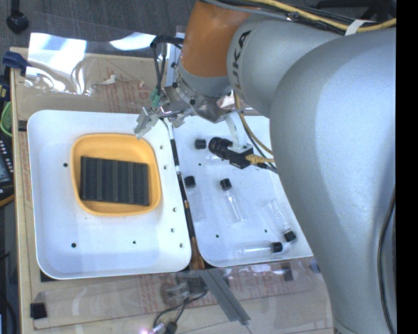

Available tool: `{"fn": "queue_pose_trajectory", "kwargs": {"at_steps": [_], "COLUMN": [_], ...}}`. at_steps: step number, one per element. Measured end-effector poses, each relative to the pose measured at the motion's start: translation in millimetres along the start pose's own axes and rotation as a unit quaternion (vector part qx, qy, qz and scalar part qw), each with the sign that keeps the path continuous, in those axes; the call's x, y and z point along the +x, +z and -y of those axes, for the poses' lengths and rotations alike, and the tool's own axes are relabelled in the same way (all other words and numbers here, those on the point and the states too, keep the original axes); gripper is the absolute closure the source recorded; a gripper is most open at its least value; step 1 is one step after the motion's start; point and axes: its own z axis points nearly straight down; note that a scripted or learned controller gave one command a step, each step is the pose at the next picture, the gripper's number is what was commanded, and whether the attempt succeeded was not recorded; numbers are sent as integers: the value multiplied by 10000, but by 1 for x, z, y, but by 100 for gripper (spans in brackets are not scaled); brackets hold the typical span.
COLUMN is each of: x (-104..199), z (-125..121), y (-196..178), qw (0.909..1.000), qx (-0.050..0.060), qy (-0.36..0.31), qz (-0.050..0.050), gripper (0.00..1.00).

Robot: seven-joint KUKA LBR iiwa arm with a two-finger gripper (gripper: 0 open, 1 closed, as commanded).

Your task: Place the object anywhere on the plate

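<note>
Poised over the far rim of the plate, the hand (145,122) hangs just inside the far edge of the left bin. From where I stand I cannot tell whether it is open or closed, and I see nothing carried in it.

Behind it, the big grey arm with its orange band (299,82) looms over the right side of the desk (122,85). The shallow white left bin (49,245) carries a rounded yellow plastic plate (75,167) near its middle. The dark ribbed rectangular slab (118,181) lies flat on that plate, so the placing looks done to me. The white right bin (210,236) holds clear tubes (233,204) and small black caps (225,184), well apart from the plate.

My worry is the hand's spot above the plate's far right corner. A drop from there could catch the rim and tilt the plate. The slab's right end sits close to the plate's right rim, so a jolt might slide it off.

The slab's long axis runs along the bin's near edge, left to right, tilted very slightly. Its ribs run crosswise, from the near edge to the far edge.
</note>
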Motion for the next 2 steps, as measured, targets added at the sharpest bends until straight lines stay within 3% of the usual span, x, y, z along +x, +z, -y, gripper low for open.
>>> {"fn": "queue_pose_trajectory", "kwargs": {"at_steps": [1,2], "x": [-10,-20], "z": [14,-7], "y": [27,26], "qw": [9997,9690], "qx": [8,-14], "qy": [-262,-2469], "qz": [-8,10], "gripper": [0,0]}}
